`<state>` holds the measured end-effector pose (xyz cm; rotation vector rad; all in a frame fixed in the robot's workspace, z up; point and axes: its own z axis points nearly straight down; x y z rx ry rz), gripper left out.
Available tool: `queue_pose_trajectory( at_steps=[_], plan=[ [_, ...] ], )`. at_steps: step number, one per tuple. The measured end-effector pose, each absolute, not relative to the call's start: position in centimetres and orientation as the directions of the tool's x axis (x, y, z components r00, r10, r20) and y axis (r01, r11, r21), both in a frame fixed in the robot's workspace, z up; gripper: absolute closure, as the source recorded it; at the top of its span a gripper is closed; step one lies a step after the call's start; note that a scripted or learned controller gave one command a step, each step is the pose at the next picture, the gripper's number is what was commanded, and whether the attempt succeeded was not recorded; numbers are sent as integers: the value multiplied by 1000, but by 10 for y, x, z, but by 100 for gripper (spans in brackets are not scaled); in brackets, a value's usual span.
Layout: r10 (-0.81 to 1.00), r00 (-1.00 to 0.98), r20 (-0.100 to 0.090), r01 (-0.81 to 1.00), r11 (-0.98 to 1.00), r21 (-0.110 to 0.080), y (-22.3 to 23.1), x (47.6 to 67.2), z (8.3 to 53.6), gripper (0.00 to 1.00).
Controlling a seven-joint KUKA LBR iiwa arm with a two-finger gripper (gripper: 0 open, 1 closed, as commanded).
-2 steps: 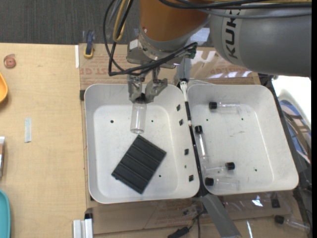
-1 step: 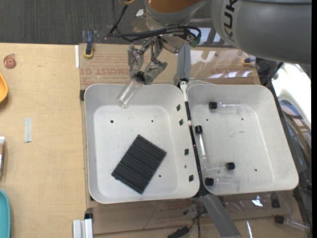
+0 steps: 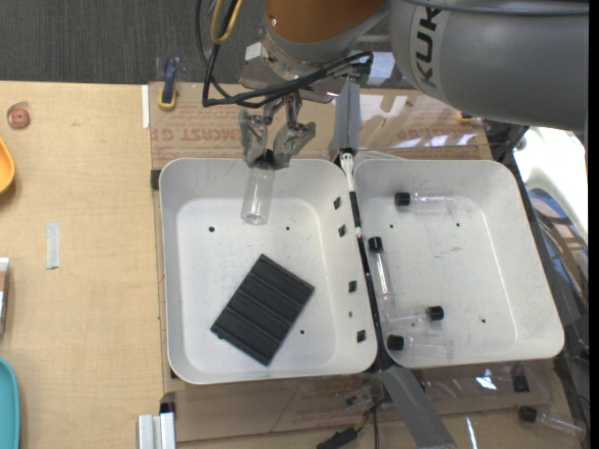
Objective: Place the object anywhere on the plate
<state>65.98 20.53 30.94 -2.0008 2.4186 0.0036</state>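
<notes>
1. The grey arm (image 3: 487,36) fills the top of the scene, reaching in from the right, with its orange band (image 3: 314,3) sitting above the wrist and black cables looping around it.
2. Two shallow white bins lie side by side on the cardboard-covered bench: the left bin (image 3: 187,344) and the right bin (image 3: 524,251), touching along their inner rims.
3. A dark ribbed plate (image 3: 263,308) lies flat and turned at an angle in the lower middle of the left bin.
4. The gripper (image 3: 272,155) hangs over the far edge of the left bin, its two fingers drawn close together and pinching the top end of a clear tube (image 3: 256,197).
5. That tube hangs down from the fingers over the upper part of the left bin, well apart from the plate, which lies nearer the front.
6. In the right bin lie several more clear tubes with black caps: one near the far wall (image 3: 421,197), one along the left wall (image 3: 378,265), and two near the front corner (image 3: 416,330).
7. A small blue clamp (image 3: 169,80) grips the cardboard's far left corner.
</notes>
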Motion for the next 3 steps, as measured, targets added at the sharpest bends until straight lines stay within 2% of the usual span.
queue_pose_trajectory(
  at_steps=[1,2,3],
  plan=[
    [-985,172,-4,-985,-172,-1,202,660,281,100],
    [-859,511,-4,-859,-511,-2,181,660,277,100],
    [-998,67,-5,-998,-67,-3,183,659,370,100]
  ],
)
